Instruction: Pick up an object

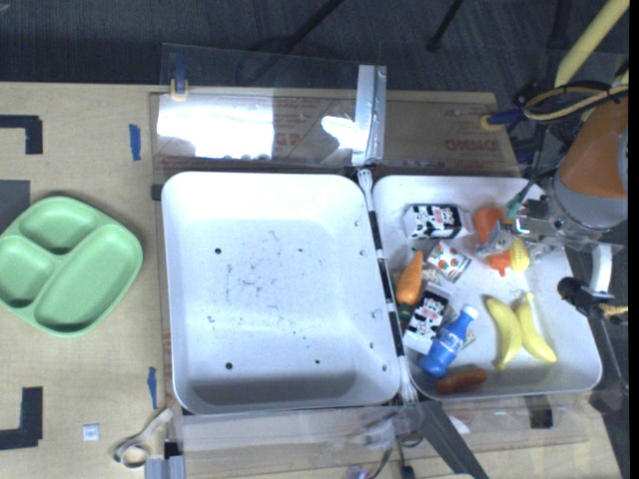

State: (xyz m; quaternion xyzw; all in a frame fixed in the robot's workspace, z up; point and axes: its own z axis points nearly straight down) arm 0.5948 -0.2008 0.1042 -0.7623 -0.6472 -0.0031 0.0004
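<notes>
Red item (461,378) half hidden at right bin's (584,372) near wall, bananas (519,331) beside, gripper (514,230) blurred among toys, its grip unreadable

The grey arm (597,183) reaches in from the right, its end effector (519,230) low.

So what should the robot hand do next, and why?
Probably drop straight down a little. The hand hovers at the right bin's far side, over a small orange and yellow toy, while the bananas lie nearer the camera. Nothing looks gripped yet.
</notes>
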